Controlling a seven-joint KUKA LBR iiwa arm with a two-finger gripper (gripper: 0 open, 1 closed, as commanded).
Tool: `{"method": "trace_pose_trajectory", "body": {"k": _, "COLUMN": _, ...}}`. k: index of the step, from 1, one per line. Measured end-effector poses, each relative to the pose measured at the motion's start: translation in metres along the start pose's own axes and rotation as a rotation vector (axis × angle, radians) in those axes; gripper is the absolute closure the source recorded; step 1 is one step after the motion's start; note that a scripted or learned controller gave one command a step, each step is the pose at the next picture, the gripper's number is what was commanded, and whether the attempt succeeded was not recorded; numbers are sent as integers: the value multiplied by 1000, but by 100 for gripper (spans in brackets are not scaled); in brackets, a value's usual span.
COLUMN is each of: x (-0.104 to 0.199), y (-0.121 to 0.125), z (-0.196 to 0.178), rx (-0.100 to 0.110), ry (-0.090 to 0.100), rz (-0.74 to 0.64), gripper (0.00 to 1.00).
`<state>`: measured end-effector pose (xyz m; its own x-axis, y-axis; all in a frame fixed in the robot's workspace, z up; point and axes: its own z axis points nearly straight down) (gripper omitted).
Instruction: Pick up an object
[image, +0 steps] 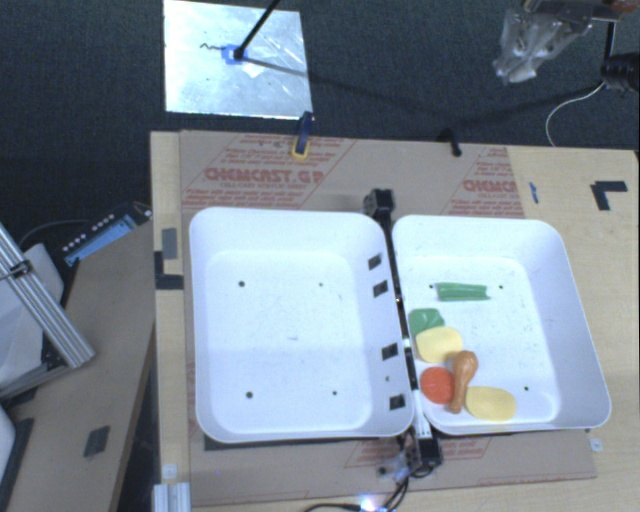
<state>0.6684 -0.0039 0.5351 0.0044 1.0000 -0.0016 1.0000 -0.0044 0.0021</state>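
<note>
Two shallow white bins of smooth moulded plastic with rounded corners sit side by side on a pale wooden surface (90, 330) lined with printed cardboard. The left bin (290, 325) shows a bare, faintly speckled floor. The right bin (560, 300) holds six small glossy toy foods, all gathered toward its near left part: one flat green bean-like strip (461, 291) lying crosswise farthest back, one rounded green piece (425, 319) nearer, one yellow lump (438, 344) touching it, one red disc (436, 385), one orange-brown drumstick shape (462, 376) leaning between them, and one yellow oval (490, 403) nearest the front wall. The pincer (527, 50) hangs at the far right, beyond the bins and well apart from the toys; it is blurred, so whether it is apart or together I cannot tell.
</note>
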Motion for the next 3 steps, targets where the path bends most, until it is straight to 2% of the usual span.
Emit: {"method": "trace_pose_trajectory", "body": {"k": 3, "x": -165, "y": -1, "z": 0, "rx": -1, "ry": -2, "rz": 0, "gripper": 100}}
